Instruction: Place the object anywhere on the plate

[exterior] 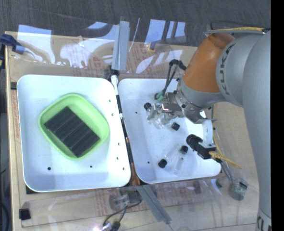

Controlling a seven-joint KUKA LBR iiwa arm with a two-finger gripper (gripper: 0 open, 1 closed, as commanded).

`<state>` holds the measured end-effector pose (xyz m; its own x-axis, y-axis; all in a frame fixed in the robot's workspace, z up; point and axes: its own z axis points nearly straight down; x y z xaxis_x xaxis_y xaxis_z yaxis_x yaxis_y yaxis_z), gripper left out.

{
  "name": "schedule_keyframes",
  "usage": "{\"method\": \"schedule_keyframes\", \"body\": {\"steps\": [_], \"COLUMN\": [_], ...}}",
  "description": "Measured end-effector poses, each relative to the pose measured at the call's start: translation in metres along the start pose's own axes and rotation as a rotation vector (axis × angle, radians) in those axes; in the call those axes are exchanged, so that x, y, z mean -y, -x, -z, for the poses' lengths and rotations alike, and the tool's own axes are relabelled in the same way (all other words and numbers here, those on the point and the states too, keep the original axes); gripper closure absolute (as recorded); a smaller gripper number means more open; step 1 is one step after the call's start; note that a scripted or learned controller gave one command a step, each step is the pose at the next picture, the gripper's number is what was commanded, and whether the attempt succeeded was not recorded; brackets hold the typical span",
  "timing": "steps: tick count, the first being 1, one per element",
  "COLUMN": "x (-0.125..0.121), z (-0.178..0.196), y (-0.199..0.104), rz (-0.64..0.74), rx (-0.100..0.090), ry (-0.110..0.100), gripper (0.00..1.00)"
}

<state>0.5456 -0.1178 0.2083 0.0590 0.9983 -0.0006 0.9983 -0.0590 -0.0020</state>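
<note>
The green plate (74,125) in the left bin (26,172) already has a dark ridged thing (72,131) on it, while the gripper (162,109) is low in the right bin (142,172) among small clear and black bits, its grip too blurry to tell.

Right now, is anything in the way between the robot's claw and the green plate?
Yes. The claw is over the right bin, and the green plate sits in the left bin. The two bins' raised rims lie between them. Nothing else visible blocks that path.
</note>
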Motion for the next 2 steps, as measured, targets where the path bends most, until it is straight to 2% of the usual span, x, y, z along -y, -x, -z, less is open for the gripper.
{"method": "schedule_keyframes", "body": {"steps": [1, 2], "x": [-0.0104, -0.0105], "z": [-0.0173, -0.0172], "y": [-0.0957, -0.0954], "rz": [0.196, 0.195], "rx": [-0.001, -0.001], "ry": [-0.004, -0.003], "gripper": [1.00, 0.00]}}
